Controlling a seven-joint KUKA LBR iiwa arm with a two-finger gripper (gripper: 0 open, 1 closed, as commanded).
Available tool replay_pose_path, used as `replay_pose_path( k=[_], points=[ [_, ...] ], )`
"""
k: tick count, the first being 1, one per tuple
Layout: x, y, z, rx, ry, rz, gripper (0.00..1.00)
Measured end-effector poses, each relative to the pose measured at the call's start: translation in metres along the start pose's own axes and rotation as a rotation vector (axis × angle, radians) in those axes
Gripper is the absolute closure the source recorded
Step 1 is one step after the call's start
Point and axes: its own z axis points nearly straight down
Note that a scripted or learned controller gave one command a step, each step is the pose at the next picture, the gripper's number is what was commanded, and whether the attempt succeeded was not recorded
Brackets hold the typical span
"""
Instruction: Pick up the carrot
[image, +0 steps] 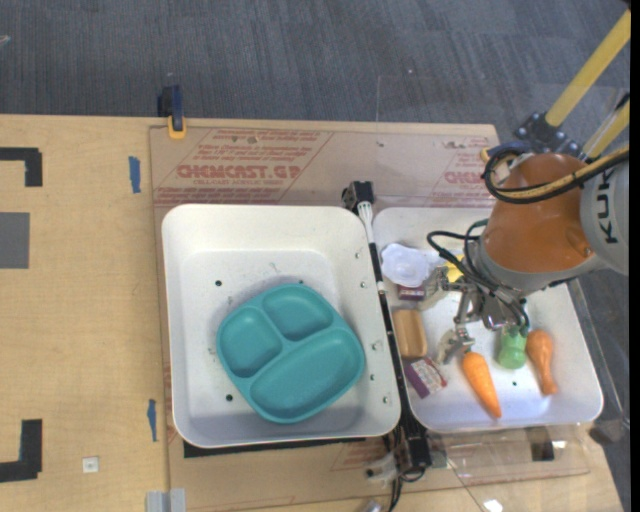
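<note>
The long orange tapered carrot (480, 381) lies slantwise on the floor of the right shallow white bin (580, 400), near its front wall, just below the grey metal two-finger gripper (466, 335) (the arm's orange band sits above it). Whether the jaws are wide or narrow cannot be told; the carrot lies beneath them, not visibly between them. A second, stubbier orange carrot-like piece (541, 359) lies to the right, beside a small green object (512, 349).

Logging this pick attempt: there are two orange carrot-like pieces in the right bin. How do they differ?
The nearer carrot is brighter orange, lying diagonally just below the gripper. The far-right carrot is paler, lying more upright in the picture beside a green item. Both taper downward and rest on the right bin floor.
</note>
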Motion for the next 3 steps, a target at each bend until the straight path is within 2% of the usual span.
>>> replay_pose_path(
  k=[1, 2, 3],
  points=[
    [0.058, -0.024, -0.001, 0.007, -0.004, 0.021, 0.00],
    [0.073, -0.020, -0.001, 0.011, -0.009, -0.225, 0.00],
    [0.067, -0.018, -0.014, 0.014, -0.031, -0.221, 1.00]
  ],
)
